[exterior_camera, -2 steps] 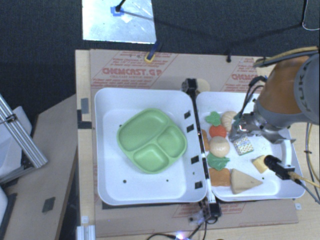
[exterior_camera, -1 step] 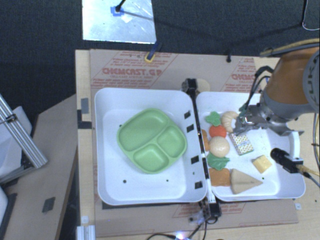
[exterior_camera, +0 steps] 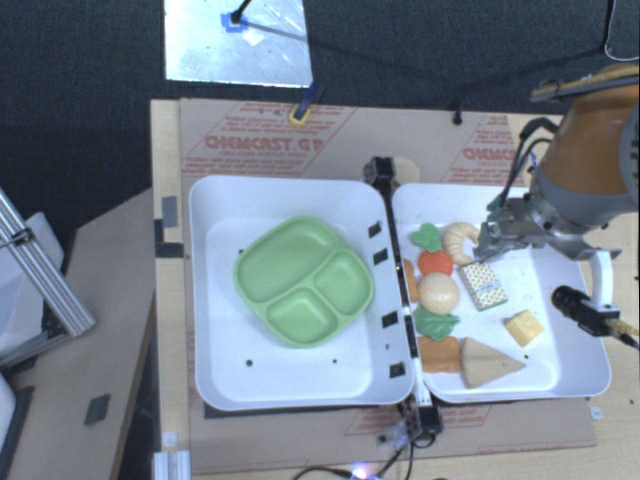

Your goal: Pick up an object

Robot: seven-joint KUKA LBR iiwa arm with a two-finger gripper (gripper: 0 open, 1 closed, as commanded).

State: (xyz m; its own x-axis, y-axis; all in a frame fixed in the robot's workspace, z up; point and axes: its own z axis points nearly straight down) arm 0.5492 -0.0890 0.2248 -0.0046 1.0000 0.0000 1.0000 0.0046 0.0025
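The right bin holds several toy foods. A pale shrimp-like piece and a green leaf lie at its upper left, above an orange-red tomato and a cream ball. A small patterned box lies beside the ball. A yellow cheese cube, a beige wedge, an orange piece and a second leaf sit nearer the front. My gripper hangs just above the box's upper edge, right of the shrimp piece. I see nothing held.
The left bin holds a green divided plate. A black divider with clips runs between the bins. A black part on the arm overhangs the right bin's right side. A metal sheet lies beyond the bench.
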